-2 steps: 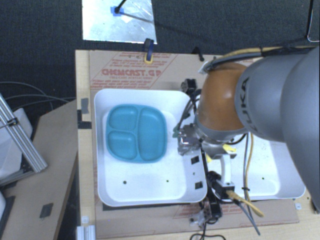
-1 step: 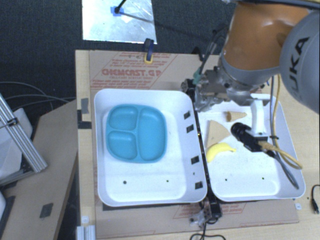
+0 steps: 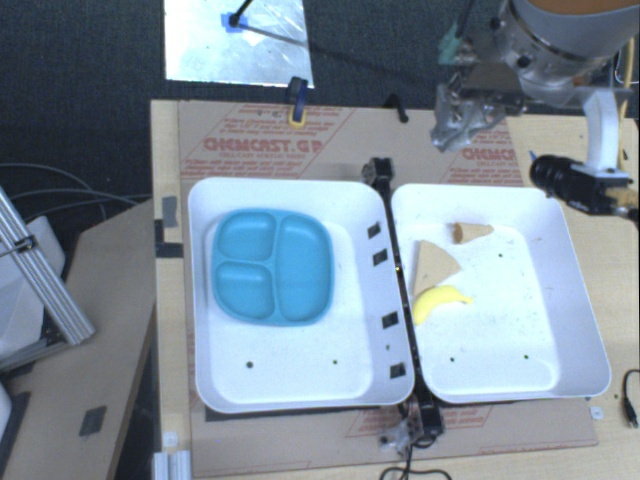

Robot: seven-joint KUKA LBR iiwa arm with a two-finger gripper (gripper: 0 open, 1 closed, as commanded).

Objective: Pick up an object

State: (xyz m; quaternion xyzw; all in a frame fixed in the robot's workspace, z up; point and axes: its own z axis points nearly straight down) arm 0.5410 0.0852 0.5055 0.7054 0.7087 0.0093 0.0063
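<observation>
In the right bin (image 3: 560,298) lie a yellow banana (image 3: 438,302), a tan wedge-shaped piece (image 3: 432,264) just above it, and a small brown piece (image 3: 470,232) near the bin's far edge. My gripper (image 3: 462,128) hangs high above the bench beyond the right bin's far edge, away from all three objects. Nothing shows between its fingers. A blue divided plate (image 3: 272,266) rests in the left bin (image 3: 210,368).
The two white bins sit side by side on a cardboard sheet (image 3: 260,143), joined by a black clamp strip (image 3: 390,268). A black fixture (image 3: 575,183) projects at the right. A shiny metal sheet (image 3: 238,23) lies at the back.
</observation>
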